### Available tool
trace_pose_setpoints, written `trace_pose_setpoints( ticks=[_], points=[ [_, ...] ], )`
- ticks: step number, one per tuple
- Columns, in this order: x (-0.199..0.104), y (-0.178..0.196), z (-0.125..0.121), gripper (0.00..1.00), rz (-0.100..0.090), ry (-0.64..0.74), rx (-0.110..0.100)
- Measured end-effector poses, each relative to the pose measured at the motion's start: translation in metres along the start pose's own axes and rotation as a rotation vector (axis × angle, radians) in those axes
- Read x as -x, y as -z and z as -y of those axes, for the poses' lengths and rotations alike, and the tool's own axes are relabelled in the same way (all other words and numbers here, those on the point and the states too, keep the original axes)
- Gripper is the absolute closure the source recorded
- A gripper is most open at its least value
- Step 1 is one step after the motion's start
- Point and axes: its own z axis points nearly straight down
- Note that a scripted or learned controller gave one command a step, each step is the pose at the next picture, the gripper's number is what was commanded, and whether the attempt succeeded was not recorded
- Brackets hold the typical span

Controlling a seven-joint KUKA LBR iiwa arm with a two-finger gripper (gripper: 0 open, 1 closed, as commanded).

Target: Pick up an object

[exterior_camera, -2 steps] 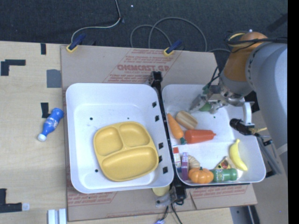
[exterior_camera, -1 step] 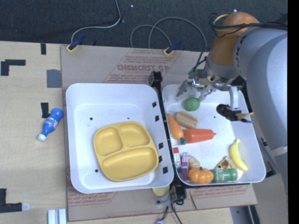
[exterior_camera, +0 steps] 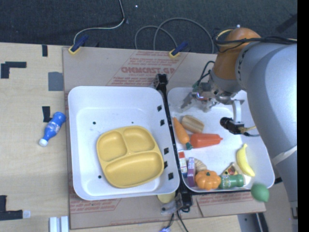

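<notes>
My gripper (exterior_camera: 198,100) hangs over the back of the right bin (exterior_camera: 263,149), open with nothing between its fingers. Just in front of it lies a tan bread roll (exterior_camera: 192,123). An orange carrot (exterior_camera: 181,131) lies along the bin's left wall, and a red-orange vegetable (exterior_camera: 206,139) sits beside it. A yellow banana (exterior_camera: 245,161) lies near the right side. A small orange pumpkin (exterior_camera: 209,179), a green bottle (exterior_camera: 233,181) and small boxes (exterior_camera: 186,163) crowd the front edge.
The left bin (exterior_camera: 79,129) holds a yellow divided plate (exterior_camera: 130,156). A green ball (exterior_camera: 260,192) sits at the right bin's front right corner. A blue bottle (exterior_camera: 52,128) lies on the bench to the left. Cables loop behind the bins.
</notes>
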Motion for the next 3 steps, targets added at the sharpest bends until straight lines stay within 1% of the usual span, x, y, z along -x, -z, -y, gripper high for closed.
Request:
trace_pose_setpoints(
  ticks=[1, 2, 3],
  points=[
    [-0.02, 0.005, 0.068, 0.0, 0.004, -0.003, 0.005],
    [-0.02, 0.012, 0.067, 1.0, 0.002, -0.002, 0.0],
    [-0.115, 0.107, 0.1, 1.0, -0.003, 0.003, 0.003]
  ],
)
